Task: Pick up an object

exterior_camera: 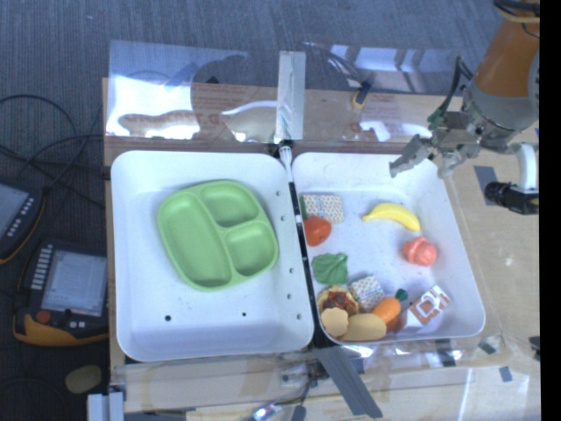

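Banana (394, 216) in right bin (456, 235), nearest pick to the gripper (429, 158).
Camera view: gripper hovers over the bin's top-right corner, fingers look spread wide and hold nothing, though the angle is poor. Banana lies down-left of it, near but apart, long axis roughly left-right, dipping right. Strawberry (421, 251) just below; green tray (219, 232) in left bin.

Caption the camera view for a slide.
Open gripper over right bin of toy food; banana nearest; green plate in left bin.
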